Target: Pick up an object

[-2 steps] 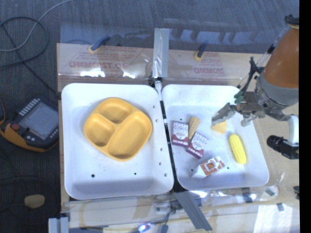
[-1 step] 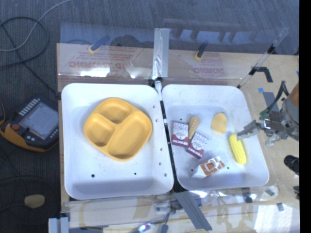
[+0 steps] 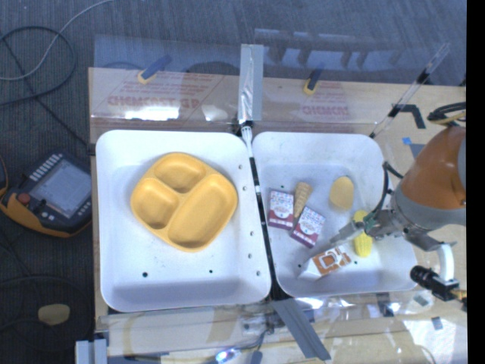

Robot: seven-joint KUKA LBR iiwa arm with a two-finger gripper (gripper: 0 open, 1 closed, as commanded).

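Right bin — packets, cone, yellow pieces

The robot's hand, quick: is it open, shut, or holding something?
Hand: it is low in the right bin, beside a small yellow toy; whether it is open, shut or holding anything cannot be told.

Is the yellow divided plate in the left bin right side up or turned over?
Right side up. The yellow plate shows three hollow compartments facing the camera, with raised ridges between them, lying flat in the left bin.
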